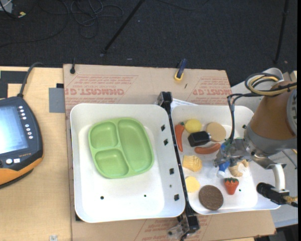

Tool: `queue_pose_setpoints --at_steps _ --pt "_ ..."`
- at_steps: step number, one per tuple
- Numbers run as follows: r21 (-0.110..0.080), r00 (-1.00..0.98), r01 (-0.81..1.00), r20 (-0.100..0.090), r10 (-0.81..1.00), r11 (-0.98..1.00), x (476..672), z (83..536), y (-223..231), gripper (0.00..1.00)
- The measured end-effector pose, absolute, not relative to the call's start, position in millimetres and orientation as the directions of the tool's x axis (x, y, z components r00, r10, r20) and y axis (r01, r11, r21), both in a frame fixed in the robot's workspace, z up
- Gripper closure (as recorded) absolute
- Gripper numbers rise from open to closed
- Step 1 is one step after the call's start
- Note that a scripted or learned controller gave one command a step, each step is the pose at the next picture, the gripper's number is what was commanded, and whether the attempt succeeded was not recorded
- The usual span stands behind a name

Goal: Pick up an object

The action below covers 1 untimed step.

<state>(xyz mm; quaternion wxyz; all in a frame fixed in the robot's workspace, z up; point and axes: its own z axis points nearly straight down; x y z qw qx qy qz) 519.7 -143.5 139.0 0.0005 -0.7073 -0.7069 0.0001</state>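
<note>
The right bin (245,201) holds several toy foods: a yellow lemon (193,125), a black block (198,138), a tan round piece (216,131), a red sausage (207,148), an orange-red chili (179,136), a corn piece (192,162), a yellow disc (191,184), a brown cookie (210,197) and a strawberry (232,185). My gripper (229,158) is down in this bin, right of the sausage, over a small blue and white item (222,171) and a beige piece (237,169). The wrist hides what lies directly beneath it.
The left bin (85,195) carries a green divided plate (121,147). A black divider (173,154) runs between the bins. A tablet pendant (12,139) lies at the far left on the bench. Cables (263,83) loop above the arm at the right.
</note>
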Motion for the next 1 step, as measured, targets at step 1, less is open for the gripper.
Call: queue_pose_setpoints --at_steps 1 --pt "0.001 0.000 1.000 0.000 1.000 0.000 519.5 200.7 -147.9 1.00"
